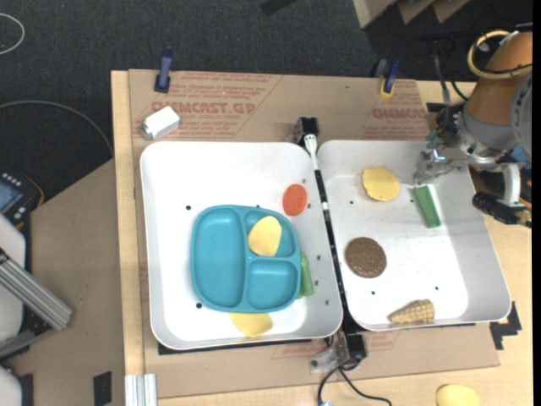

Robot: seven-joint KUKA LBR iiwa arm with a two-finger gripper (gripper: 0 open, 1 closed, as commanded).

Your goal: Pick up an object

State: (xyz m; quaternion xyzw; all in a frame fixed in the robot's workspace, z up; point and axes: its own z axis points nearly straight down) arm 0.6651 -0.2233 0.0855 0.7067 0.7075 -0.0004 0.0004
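You can't tell how the jaws stand; the gripper hangs at the far right of the right bin, just above the green stick. Nothing shows between its fingers. Beside it you see a yellow disc, nearer you a brown cookie and a waffle cone. In the left bin, a teal divided tray holds a yellow piece, with an orange disc close by.
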